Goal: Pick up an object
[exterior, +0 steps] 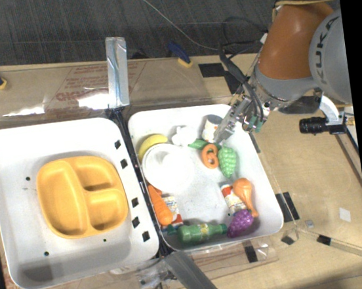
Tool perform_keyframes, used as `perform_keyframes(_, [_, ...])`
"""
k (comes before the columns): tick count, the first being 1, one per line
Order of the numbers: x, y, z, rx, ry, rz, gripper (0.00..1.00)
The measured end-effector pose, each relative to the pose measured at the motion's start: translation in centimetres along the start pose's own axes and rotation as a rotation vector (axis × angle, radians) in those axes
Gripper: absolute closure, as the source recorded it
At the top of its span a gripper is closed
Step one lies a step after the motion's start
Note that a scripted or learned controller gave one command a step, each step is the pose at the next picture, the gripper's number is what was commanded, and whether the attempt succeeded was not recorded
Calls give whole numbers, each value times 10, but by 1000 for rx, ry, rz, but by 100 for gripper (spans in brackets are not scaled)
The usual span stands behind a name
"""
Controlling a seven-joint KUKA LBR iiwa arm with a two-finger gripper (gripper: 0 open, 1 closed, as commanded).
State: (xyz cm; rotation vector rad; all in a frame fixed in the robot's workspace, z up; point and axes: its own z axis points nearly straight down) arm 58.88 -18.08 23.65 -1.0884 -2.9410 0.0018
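Where toys [226, 161] crowd: right bin [263, 163].

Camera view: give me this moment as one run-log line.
arm: over right bin's upper right | gripper: by the green grapes, nothing seen held | right bin: toy food | left bin: yellow tray

Two white bins [16, 195], one yellow tray [81, 193], perhaps ten toy foods [228, 161].

Toy foods and bottles [194, 232] jumbled in right bin [263, 163], green bottle lying flat
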Motion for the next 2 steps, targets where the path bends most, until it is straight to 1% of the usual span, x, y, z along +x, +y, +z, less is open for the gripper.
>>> perform_keyframes(1, [71,34,19,-3,-2,58,100])
perform_keyframes(2, [6,67,14,-3,-6,24,100])
